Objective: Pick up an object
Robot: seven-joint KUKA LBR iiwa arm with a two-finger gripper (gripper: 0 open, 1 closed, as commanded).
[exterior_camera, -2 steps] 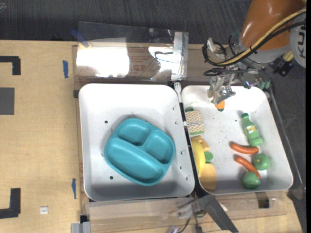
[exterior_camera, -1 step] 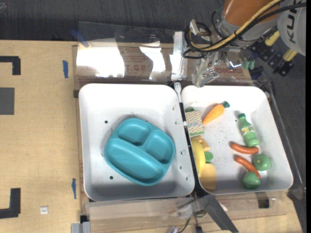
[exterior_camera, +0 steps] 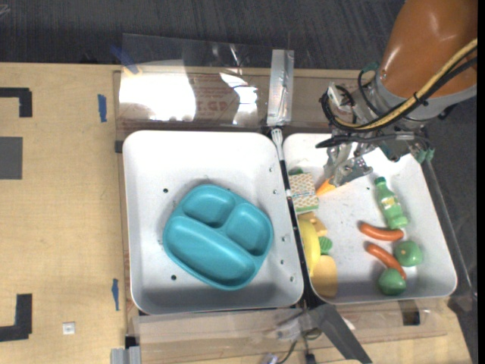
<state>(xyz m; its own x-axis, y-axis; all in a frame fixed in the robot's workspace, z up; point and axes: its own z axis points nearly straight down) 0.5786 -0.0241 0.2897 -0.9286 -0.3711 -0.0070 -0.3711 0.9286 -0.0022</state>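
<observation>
The small orange piece (exterior_camera: 326, 187) lay tilted, pointing up-right, right at the end effector (exterior_camera: 342, 169) tips; couldn't tell if it was gripped or just touching.

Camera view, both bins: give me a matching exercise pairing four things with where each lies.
Things:
1. teal divided plate
2. green bottle
3. yellow banana
4. end effector

Places:
A. right bin, along its left wall
B. left bin, middle
C. above the right bin's far part
D. right bin, near its right wall

Pairs: 1-B, 2-D, 3-A, 4-C
</observation>
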